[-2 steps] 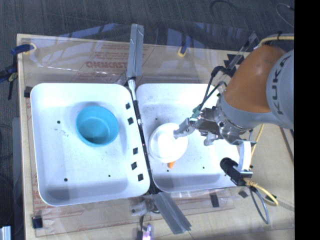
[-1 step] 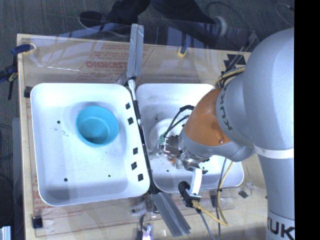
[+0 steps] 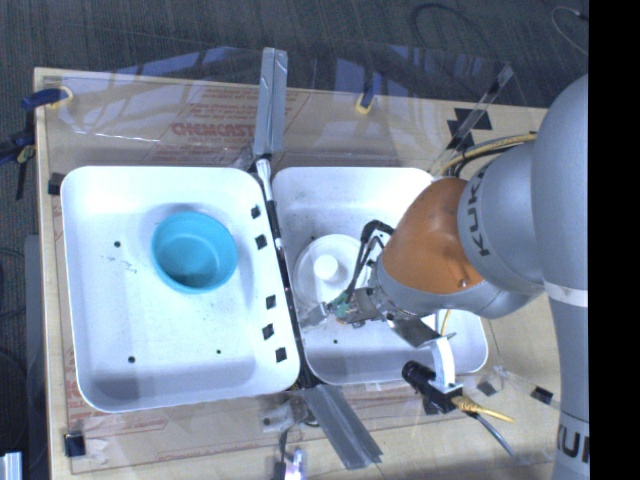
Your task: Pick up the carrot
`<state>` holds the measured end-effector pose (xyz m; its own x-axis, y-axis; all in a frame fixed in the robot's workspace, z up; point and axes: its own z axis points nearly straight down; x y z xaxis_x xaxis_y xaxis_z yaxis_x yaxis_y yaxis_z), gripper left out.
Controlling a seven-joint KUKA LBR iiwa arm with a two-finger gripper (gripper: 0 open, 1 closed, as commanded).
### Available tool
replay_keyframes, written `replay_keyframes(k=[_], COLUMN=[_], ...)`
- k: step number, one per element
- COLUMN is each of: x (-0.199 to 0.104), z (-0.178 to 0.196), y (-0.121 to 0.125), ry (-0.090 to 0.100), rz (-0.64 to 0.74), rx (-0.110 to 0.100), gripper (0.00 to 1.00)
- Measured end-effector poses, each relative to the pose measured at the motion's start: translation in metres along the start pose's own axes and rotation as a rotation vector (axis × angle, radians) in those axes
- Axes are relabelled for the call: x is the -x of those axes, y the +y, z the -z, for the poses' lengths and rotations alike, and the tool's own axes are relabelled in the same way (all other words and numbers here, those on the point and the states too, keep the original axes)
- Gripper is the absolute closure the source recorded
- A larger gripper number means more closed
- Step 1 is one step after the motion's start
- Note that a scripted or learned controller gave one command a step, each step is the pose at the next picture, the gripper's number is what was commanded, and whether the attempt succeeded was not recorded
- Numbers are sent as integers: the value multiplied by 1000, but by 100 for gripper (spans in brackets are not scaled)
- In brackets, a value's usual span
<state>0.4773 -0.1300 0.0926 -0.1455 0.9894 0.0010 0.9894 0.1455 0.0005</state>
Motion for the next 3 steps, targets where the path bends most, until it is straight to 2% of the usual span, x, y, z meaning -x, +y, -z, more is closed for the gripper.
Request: replay_keyframes(k=[1, 2, 3], x=[7, 37, 47], z=[75, 8, 79], y=[16, 26, 3], ry=[-1, 12, 0], rz=[-309, -381, -232], rx=[-1, 12, -1], gripper=[0, 0, 0])
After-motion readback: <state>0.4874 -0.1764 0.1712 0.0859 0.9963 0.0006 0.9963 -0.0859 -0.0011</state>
